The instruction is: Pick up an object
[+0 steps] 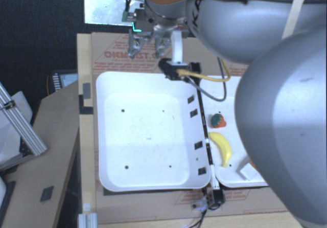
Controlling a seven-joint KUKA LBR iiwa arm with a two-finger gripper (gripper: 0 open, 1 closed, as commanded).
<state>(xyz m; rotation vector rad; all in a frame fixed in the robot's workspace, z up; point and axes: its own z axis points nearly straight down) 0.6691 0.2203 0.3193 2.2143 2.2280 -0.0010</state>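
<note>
My gripper (148, 48) hangs above the cardboard just beyond the far rim of the left bin (104, 119). Its two fingers (135, 48) stand apart, open, with nothing between them. In the right bin (231, 181), a yellow banana (220, 147) lies close to the divider. A small red-orange fruit with a green top (218, 119) sits just behind it. A pale object with an orange edge (245, 169) peeks out from under my arm at the bin's front. The arm's grey body hides most of the right bin.
A black clip strip (200, 130) runs along the seam between the two bins. A yellow cable (209, 77) loops from the wrist over the right bin's far corner. An aluminium rail (20, 124) lies off the bench at left.
</note>
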